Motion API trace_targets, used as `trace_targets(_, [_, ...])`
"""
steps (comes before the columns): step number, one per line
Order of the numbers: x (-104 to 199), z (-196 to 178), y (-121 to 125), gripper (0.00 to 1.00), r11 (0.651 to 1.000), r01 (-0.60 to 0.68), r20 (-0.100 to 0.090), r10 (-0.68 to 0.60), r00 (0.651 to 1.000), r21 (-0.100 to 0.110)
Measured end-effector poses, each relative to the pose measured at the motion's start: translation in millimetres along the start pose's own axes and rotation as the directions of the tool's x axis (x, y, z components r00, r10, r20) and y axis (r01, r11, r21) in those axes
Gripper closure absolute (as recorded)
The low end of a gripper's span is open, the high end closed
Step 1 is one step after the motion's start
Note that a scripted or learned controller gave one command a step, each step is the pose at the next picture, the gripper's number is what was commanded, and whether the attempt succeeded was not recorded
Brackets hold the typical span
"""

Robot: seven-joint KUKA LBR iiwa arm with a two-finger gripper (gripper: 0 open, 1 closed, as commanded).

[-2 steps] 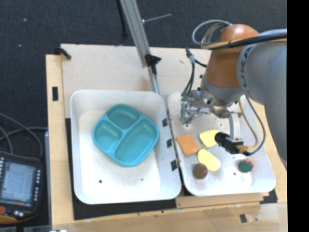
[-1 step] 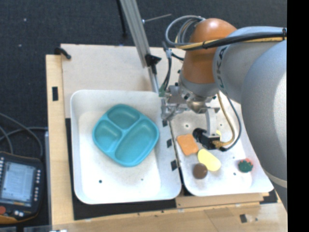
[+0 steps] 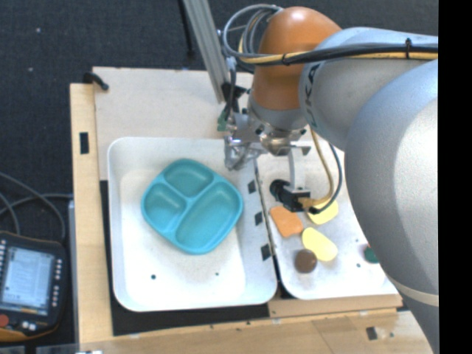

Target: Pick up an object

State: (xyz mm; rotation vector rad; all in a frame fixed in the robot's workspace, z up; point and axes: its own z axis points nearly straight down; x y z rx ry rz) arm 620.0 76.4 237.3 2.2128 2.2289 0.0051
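A teal divided plate (image 3: 193, 205) lies in the left bin (image 3: 133, 279). In the right bin (image 3: 346, 282) an orange wedge (image 3: 286, 221) sits beside two yellow pieces (image 3: 318, 243), a brown ball (image 3: 305, 261) and a small green thing (image 3: 370, 254) by the arm's edge. My gripper (image 3: 234, 155) hangs over the far right corner of the left bin, just beyond the plate's upper right rim and close to the wall between the bins. Nothing shows between its fingers.
The arm's big grey body covers the right side of the right bin. A metal post (image 3: 205, 35) rises behind the bins. The bare bench (image 3: 155, 102) lies behind the left bin.
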Motion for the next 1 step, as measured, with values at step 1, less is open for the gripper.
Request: trace_targets(1, [-4.1,0.8,-0.9,0.0,1.0,-0.003,0.004,0.003,1.0,0.003])
